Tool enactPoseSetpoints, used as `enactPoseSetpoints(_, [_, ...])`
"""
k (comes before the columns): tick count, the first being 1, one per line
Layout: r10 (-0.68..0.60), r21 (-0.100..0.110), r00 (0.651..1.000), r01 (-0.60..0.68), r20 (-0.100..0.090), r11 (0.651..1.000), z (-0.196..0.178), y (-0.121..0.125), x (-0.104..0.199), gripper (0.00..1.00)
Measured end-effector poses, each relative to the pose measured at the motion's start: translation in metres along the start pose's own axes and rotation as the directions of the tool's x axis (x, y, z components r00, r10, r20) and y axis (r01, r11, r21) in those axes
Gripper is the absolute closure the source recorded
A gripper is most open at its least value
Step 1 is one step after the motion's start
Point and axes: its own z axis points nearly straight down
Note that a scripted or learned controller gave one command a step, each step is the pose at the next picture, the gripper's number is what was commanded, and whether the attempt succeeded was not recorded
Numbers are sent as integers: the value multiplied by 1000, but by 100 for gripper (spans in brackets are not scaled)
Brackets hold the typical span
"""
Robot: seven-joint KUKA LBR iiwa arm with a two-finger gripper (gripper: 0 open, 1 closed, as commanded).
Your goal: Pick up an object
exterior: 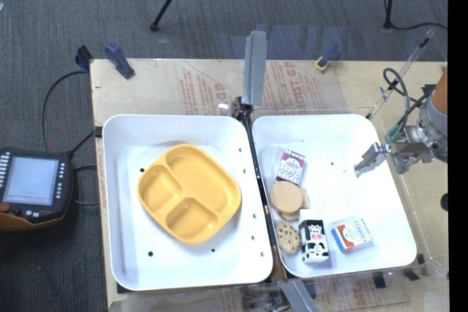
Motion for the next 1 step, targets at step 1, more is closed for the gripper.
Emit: enactPoseSetpoints(1, [-28,13,1000,28,-4,1000,135,-16,40,0])
